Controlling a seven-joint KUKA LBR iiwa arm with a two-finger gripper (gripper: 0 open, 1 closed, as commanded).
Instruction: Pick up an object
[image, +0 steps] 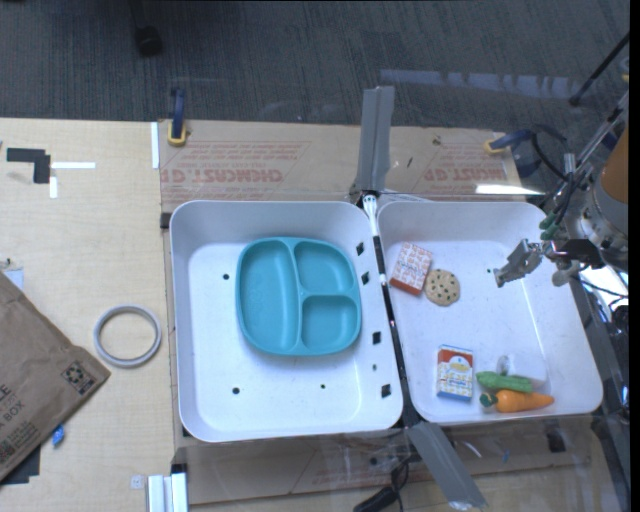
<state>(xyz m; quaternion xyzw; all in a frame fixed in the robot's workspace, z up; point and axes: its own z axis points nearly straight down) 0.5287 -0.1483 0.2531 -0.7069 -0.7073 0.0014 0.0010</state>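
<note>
White bins side by side on desk (80, 250). Left bin (200, 330) carries teal divided plate (298, 296). Right bin (560, 330) offers pickable items: cookie (441, 287), two small cartons (410, 268) (454, 373), toy carrot (522, 401). Tool (518, 262) hovers at bin's right side, well apart from items; finger state cannot be told.
</note>
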